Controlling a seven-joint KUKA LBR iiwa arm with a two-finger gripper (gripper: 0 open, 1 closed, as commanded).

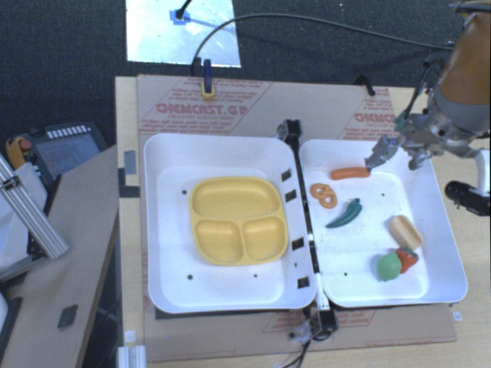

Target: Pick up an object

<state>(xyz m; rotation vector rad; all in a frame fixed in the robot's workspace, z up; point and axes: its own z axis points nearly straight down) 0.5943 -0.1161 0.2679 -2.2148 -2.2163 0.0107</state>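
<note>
Gripper (399, 153) hovers over the right white bin's (437, 205) far edge.
Its fingers' spread cannot be told; the orange sausage-shaped toy (350, 173) lies just beside it, untouched.

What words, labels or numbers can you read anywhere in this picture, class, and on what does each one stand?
"CHEMCAST GP" in red print, upside down, on the brown protective sheet behind the left white bin; the last letters are uncertain.
The same red print again on that sheet near the right white bin, partly covered and too blurred to read fully.
Dark handheld control pendant at left: markings too small to read.
</note>
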